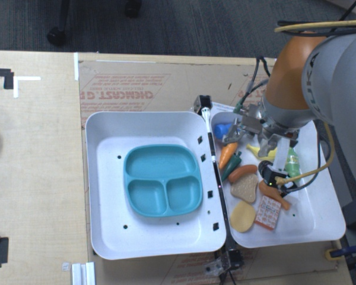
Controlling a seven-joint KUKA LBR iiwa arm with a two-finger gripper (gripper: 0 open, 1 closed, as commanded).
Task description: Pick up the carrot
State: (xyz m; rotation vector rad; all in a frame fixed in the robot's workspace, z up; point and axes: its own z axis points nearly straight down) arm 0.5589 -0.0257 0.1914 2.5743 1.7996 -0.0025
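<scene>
The carrot [227, 154] is orange with a green leafy end and lies tilted at the left edge of the right bin [320, 218], close to the divider between the bins. My gripper [253, 135] hangs over the upper part of that bin, just up and to the right of the carrot. The grey arm with its orange band hides the bin's back right part. The carrot lies on the bin floor, apart from the gripper.
A teal divided plate [163, 180] sits in the left bin [107, 230]. Around the carrot lie a blue item [222, 127], a yellow piece [267, 154], a green bottle [292, 162], a sausage [244, 172], a bread slice [245, 189], a yellow disc [243, 217] and a red-white packet [268, 212].
</scene>
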